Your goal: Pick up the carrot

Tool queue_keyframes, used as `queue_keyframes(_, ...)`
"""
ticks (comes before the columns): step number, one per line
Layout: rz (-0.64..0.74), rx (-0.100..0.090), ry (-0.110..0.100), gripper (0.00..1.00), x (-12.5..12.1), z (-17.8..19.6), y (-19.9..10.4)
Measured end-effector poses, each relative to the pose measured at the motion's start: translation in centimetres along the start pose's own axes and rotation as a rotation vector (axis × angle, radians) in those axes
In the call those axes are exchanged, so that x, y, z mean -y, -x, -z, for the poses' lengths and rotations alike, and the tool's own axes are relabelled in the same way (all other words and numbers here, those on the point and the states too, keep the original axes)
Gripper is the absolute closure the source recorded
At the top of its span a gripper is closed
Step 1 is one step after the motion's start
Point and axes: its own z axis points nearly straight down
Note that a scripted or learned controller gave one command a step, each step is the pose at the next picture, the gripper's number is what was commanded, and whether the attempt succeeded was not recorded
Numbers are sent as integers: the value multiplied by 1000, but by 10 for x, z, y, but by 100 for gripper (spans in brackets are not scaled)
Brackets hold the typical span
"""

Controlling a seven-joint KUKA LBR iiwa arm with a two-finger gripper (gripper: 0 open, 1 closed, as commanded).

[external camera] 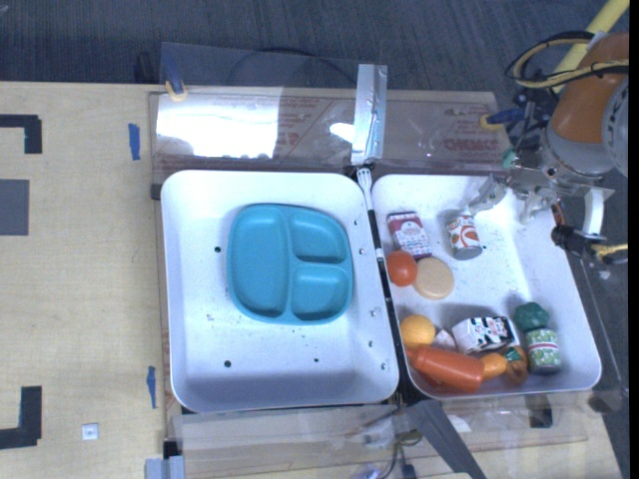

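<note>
Both bins (190, 267) were white. A turquoise divided plate (291, 263) filled the left one. At the lower right of the frame lay an orange-red carrot (449, 367), a yellow ball (417, 329), a black-and-white cow-patterned carton (484, 333) and a green-capped jar (540, 339). Mid-right sat a beige disc (434, 278) and a red-and-white can (408, 234).
</note>
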Motion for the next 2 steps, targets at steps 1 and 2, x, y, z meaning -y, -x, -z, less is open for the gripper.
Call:
queue_keyframes(1,2,7,9,100,-2,13,1)
queue_keyframes(2,2,9,13,100,-3,24,1)
